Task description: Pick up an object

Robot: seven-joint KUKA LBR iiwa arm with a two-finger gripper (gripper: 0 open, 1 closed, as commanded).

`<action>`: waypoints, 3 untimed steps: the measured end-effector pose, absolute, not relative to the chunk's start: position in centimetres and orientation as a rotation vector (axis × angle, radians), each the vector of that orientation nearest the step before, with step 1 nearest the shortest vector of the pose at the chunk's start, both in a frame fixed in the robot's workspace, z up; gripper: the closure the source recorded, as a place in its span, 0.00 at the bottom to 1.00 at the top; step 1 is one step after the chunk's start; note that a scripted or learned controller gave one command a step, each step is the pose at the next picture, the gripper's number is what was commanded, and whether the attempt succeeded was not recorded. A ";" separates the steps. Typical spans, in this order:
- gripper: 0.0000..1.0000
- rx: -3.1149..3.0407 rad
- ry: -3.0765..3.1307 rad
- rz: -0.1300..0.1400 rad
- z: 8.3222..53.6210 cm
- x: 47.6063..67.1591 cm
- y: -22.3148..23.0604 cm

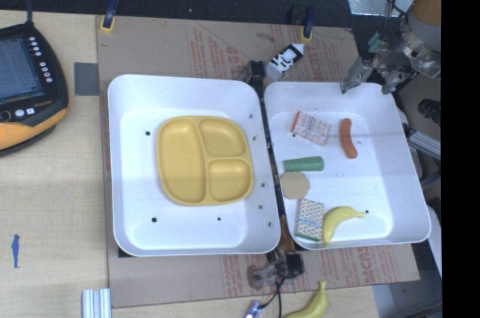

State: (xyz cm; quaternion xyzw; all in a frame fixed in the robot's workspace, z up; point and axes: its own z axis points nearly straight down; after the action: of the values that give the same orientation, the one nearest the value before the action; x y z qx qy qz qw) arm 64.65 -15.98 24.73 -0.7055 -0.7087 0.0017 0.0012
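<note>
The right bin [390, 159] is the landmark here, and the pickable things all lie inside it. A sausage [349, 138] sits in the far half, lying lengthwise toward the right wall. Just left of it lies a small red and white packet [311, 128], tilted. Below that packet, a green cylinder [303, 164] lies on its side near the bin's left wall, and just nearer the camera a tan round disc [295, 185] is close to touching it. In the near left corner a patterned packet [309, 219] lies flat, and a banana [339, 221] overlaps its right edge, curving toward the near wall.

Up at the bin's far right corner, the gripper [375, 76] hangs above the rim, with nothing between its fingers; two dark fingers [352, 79] point down and spread apart, so it reads as open. The arm [427, 5] rises from there to the upper right, orange band showing.

Left of the right bin, touching along the shared edge, sits the left bin [127, 159] with a yellow divided plate [204, 159] in its middle. Beyond the seam between the bins lies a black and white object [285, 60] on the cardboard. Far left of everything, a control pendant [26, 88] rests on the bench. In front of the right bin, a second banana [311, 303] lies at the frame's bottom edge.
</note>
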 end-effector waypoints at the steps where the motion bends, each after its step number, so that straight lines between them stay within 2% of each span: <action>1: 0.00 -2.214 -2.223 0.009 12.4 65.5 -21.0; 2: 0.00 -2.212 -2.226 0.009 9.2 65.1 -21.1; 3: 0.00 -2.215 -2.228 0.004 11.5 65.7 -18.2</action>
State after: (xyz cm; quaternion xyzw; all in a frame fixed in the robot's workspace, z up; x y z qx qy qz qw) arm 65.65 -18.17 11.50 -0.7051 -0.7091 0.0013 0.0000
